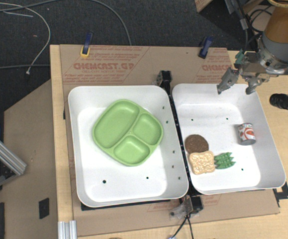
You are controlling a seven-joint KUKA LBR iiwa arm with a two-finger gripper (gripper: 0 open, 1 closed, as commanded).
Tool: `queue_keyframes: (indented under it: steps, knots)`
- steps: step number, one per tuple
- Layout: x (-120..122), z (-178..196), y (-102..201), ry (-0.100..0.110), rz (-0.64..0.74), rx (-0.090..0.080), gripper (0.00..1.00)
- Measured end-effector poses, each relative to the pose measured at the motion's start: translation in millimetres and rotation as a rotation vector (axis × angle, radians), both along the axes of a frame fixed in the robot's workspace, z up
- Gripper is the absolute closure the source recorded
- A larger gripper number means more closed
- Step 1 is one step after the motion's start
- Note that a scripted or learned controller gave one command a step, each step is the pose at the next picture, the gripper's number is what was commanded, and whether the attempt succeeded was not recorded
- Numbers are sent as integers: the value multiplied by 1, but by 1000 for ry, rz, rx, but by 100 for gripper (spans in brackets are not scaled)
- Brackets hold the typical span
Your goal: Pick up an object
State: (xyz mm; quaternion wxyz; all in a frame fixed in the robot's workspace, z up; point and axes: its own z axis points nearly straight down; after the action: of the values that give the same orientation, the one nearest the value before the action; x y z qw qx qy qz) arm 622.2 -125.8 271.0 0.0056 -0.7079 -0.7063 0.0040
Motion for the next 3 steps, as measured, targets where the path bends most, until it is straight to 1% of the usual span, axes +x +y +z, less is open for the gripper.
queue_keyframes:
  steps: [1,2,3]
  knots:
    - [2,7,0,-12,2,-2,0]
    - [1,-52,-8,-6,1,-1,0]
    - [-6,-111,-12,-7,1,0,0]
